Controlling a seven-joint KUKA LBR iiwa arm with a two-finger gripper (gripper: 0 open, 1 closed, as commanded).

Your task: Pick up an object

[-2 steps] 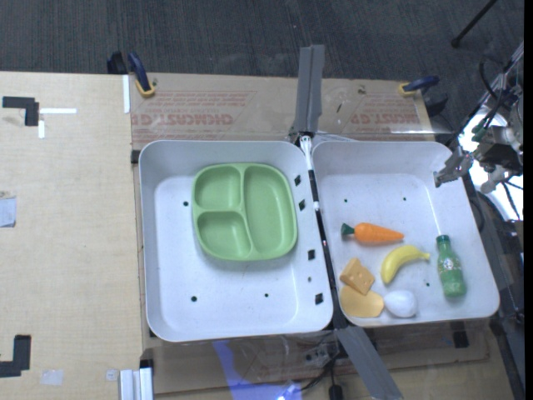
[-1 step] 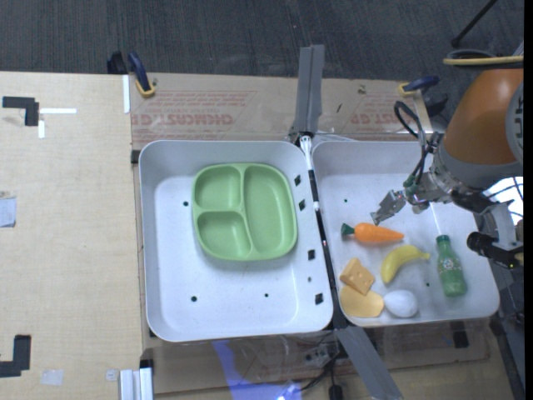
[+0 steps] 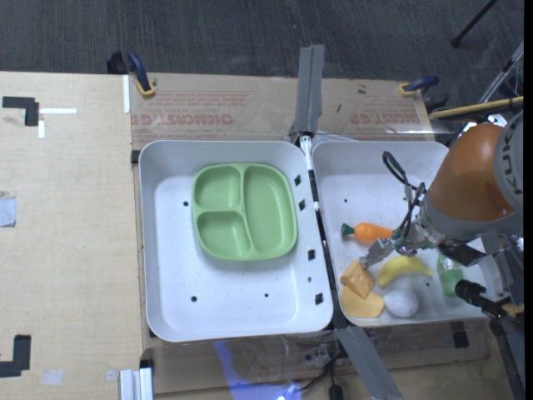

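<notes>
At the near edge of the right bin (image 3: 333,223), a white egg-like piece (image 3: 402,303) and yellow wedges (image 3: 360,288) lie clustered, easy targets. Just beyond, the jaws (image 3: 385,248) hang low between the banana (image 3: 404,268) and carrot (image 3: 371,232); I cannot tell whether they are spread or pinching. Farther left, a green divided plate (image 3: 246,212) sits alone in the other bin (image 3: 166,307).

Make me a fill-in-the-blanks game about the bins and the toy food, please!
1. The green plate lies in the ____ bin.
2. The plate has ____ compartments.
3. The banana is coloured ____.
4. The carrot lies in the ____ bin, near the gripper.

Missing words: left; three; yellow; right
</notes>
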